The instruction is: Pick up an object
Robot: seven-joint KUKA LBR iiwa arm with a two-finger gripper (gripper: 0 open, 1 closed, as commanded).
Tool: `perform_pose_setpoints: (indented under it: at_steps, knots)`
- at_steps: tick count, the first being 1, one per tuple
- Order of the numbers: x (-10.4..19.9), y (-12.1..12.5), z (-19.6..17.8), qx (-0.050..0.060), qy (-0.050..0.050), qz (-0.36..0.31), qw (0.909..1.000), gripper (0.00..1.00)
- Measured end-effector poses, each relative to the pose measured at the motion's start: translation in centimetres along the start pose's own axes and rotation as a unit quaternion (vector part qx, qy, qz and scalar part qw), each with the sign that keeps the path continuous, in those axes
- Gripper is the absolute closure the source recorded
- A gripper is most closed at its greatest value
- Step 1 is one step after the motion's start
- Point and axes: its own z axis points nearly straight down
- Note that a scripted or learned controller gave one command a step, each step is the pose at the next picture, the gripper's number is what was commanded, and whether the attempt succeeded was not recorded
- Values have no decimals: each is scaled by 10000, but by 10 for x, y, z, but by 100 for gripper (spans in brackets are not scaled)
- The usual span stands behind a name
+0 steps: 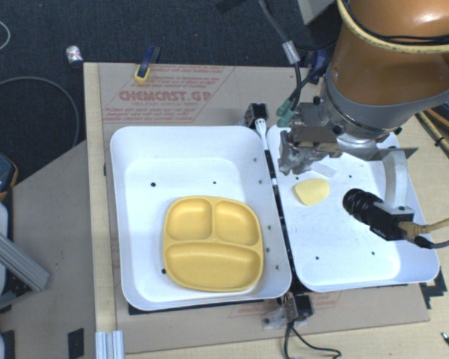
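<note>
Gripper (292, 161) at right bin (344, 259) inner edge; yellow piece (312, 192) beside

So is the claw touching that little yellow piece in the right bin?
Cannot tell. In the camera view the gripper sits just above the yellow piece, neither contact nor gap plain.

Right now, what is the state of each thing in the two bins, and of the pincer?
Yellow divided plate: flat, right way up, in the left bin.
Pale yellow piece: lying loose on the floor of the right bin, not held.
Pincer: low over the right bin, close beside the piece; I cannot tell if it touches the piece.
</note>
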Motion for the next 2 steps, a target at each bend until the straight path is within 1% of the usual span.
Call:
perform_pose_setpoints:
  at_steps: [1, 2]
  knots:
    - [-50, 0, -55, -20, -5, 34, 10000, 100]
    - [-25, -1, 6, 62, -7, -9, 10000, 100]
